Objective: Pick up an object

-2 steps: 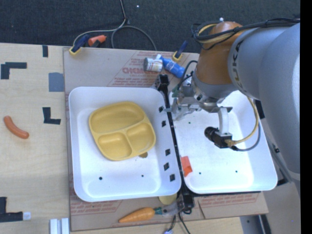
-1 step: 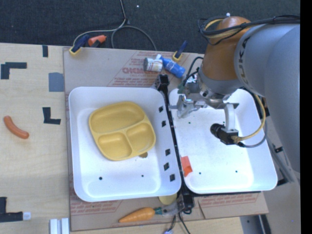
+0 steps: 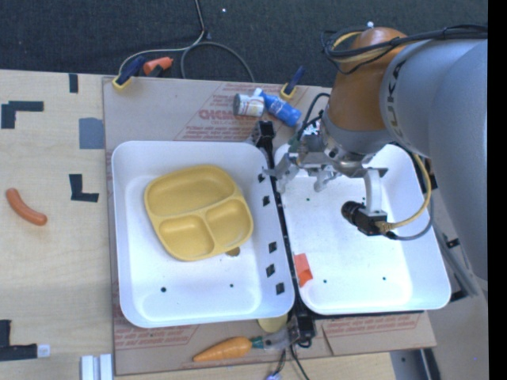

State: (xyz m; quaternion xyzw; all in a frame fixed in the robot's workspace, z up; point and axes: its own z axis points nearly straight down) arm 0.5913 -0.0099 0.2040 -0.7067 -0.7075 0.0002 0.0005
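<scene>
A yellow divided plate (image 3: 198, 210) lies tilted in the left bin (image 3: 135, 291), with a small brown thing (image 3: 231, 252) peeking out from under its near edge. My gripper (image 3: 305, 176) hangs over the far left corner of the right bin (image 3: 412, 291), close to the divider between the bins. Its two fingers (image 3: 287, 169) stand apart, open, with only white bin floor showing between them. A black part (image 3: 360, 216) with a yellow cable hangs from the wrist over the right bin.
An orange tag (image 3: 303, 269) sits at the divider. A toy carrot (image 3: 226, 348) lies in front of the bins, a sausage (image 3: 26, 207) far left on the bench, a blue-and-white tube (image 3: 268, 105) and clamps (image 3: 142, 68) behind.
</scene>
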